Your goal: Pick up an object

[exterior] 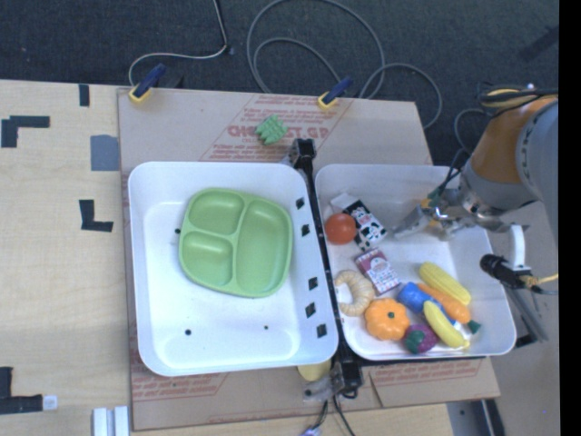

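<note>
Bench [54, 271] under a cardboard sheet [381, 130]; two white bins [154, 334] side by side; perhaps a green block [270, 131]

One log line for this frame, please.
arm: over right bin | claw: above bin floor, nothing seen held | nearest item: black-and-white carton | left bin: green divided plate

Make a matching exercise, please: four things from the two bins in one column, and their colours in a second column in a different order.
Things:
1. divided plate
2. pumpkin
3. ball
4. corn cob

Colours:
A. yellow
B. red-orange
C. light green
D. orange

Pairs: 1-C, 2-D, 3-B, 4-A
</note>
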`<state>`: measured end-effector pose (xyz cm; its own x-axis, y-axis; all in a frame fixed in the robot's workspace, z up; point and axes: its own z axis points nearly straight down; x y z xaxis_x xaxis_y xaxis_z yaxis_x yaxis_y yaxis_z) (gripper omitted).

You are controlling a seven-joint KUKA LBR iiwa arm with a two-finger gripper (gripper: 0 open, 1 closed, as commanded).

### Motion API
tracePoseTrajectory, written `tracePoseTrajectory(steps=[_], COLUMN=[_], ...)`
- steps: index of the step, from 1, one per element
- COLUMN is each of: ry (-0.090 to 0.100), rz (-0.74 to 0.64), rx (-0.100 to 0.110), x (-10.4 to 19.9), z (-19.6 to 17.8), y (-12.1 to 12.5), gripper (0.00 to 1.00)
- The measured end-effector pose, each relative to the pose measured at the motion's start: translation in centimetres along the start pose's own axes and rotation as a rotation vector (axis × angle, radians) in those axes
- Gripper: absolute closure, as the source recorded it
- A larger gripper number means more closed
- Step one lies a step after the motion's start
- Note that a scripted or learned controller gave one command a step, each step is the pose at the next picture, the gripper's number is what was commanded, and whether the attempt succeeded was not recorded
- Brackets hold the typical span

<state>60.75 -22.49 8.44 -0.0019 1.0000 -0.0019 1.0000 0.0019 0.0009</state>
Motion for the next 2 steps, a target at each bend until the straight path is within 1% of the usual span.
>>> tracePoseTrajectory(steps=[1, 2], ry=[0.004, -0.002], rz=[0.000, -0.001], rx=[0.008, 0.002], x=[0.16, 0.01], z=[0.09, -0.80], y=[6.25, 6.21], gripper=[0.00, 1.00])
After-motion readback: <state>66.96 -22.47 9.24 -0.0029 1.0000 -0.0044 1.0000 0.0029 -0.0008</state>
